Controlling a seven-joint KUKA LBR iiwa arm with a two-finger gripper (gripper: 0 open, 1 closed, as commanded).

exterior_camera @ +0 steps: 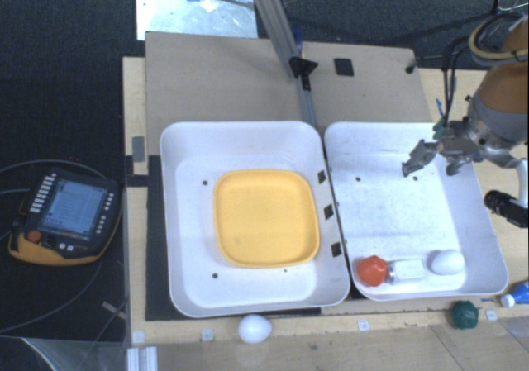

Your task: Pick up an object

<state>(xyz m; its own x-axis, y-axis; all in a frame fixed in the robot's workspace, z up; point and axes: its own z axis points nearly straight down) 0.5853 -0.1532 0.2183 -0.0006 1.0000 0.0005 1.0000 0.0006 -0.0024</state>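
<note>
The approach step is judged to be in hand: nothing has been picked up yet. The grey arm's gripper is seen above the upper right part of the right shallow white plastic bin, over bare floor, with its dark fingers spread apart and nothing between them.

The candidate objects are lined up along that bin's near wall, well apart from the gripper: a round, glossy orange-red ball, a small white boxy piece just beside it, and a smooth white egg-shaped object to its right. Whether the boxy piece touches the ball cannot be told.

For the next move, travel toward the near wall and a descent over one object would be called for. The rounded, smooth shapes are likely to roll or slip, and the wall leaves little room for a finger, so a centred closing is advised.

In the left white bin a matte yellow square plate with rounded corners is laid flat. On the desk outside the bins, another white egg and a dark green ball are found.
</note>
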